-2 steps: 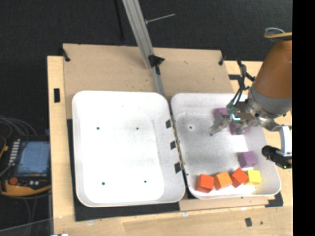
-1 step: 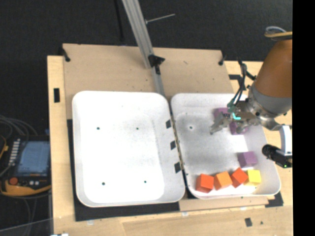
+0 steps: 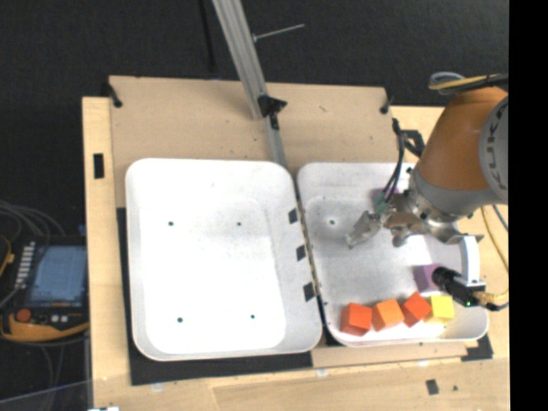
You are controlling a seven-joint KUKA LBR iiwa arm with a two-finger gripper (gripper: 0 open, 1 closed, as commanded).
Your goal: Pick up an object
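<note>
Near edge of the right bin (image 3: 342, 187): a row of blocks, namely red block (image 3: 356, 318), orange block (image 3: 388, 313), yellow block (image 3: 442, 306), with purple block (image 3: 424, 275) behind. Farther back, the pincer (image 3: 377, 228) hangs splayed wide and empty above bare floor. Approach step, by judgement; next it must travel toward the row, then descend.

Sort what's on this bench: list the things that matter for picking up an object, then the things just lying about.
For the job:
- gripper
- right bin
- red block
- orange block
- red-orange block
- yellow block
- purple block

Just lying about:
- left bin
- metal pole
- handheld controller
</note>
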